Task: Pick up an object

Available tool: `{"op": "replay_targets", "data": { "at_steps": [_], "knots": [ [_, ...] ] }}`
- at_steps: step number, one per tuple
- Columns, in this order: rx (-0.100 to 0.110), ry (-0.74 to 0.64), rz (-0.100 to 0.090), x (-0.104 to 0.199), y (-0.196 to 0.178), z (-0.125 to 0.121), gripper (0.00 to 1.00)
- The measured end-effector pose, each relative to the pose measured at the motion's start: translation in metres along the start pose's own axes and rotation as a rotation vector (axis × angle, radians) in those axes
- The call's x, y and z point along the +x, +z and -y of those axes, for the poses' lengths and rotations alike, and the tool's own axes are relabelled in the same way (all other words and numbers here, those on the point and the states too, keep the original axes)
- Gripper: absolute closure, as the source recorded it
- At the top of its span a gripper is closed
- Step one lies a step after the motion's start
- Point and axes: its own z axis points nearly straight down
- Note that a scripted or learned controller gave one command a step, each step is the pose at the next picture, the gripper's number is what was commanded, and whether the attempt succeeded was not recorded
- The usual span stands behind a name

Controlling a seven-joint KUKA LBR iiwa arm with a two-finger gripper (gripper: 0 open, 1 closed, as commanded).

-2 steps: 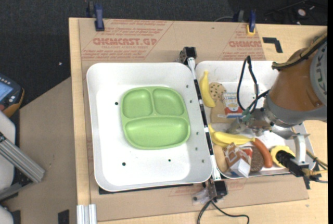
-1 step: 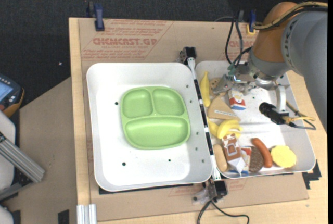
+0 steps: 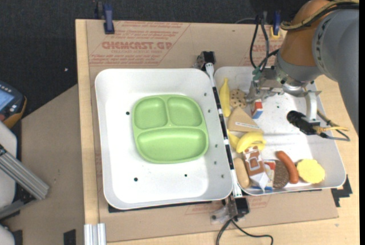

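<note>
My gripper (image 3: 257,96) hangs over the back left part of the right bin (image 3: 331,152). Directly under it is a small red, white and blue carton (image 3: 258,109), touching or almost touching the gripper's tip. Whether the carton is gripped cannot be made out. Beside the gripper lie a speckled cookie (image 3: 238,100) and a slim yellow banana (image 3: 224,97) along the bin's left wall.
The right bin's front holds a beige wedge (image 3: 242,120), a curved banana (image 3: 250,141), a brown box (image 3: 252,165), a sausage (image 3: 287,165) and a yellow disc (image 3: 311,170). A green divided plate (image 3: 169,127) lies in the left bin (image 3: 114,96).
</note>
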Motion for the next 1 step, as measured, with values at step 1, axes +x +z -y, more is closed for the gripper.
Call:
{"op": "replay_targets", "data": {
  "at_steps": [1],
  "knots": [
    [0.002,-0.001,-0.002,0.0257,-0.1089,0.0419,1.0]
  ]
}}
